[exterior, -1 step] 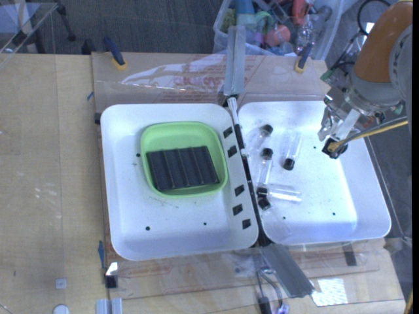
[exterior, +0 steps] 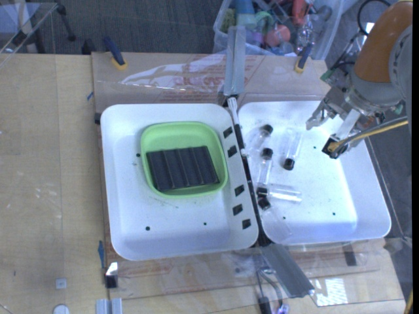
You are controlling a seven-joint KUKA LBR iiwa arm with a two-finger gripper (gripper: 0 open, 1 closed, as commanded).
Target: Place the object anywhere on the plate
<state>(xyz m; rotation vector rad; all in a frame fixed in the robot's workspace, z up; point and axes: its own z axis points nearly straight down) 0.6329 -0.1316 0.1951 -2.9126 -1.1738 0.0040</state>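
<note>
Camera view: gripper (exterior: 325,135), fingers apart and empty, above clear vials (exterior: 289,152); light, slippery, best grasped mid-body for the plate (exterior: 150,136).

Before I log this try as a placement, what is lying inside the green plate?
A dark ribbed rectangular block lies flat inside the green plate, covering most of its floor. Whatever is under the block is hidden.

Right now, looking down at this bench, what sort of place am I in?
Probably a robotics lab set up for pick-and-place trials. A robot arm hangs over two white bins, one holding clear black-capped vials, the other a green plate, and a tub of assorted objects sits behind.
</note>
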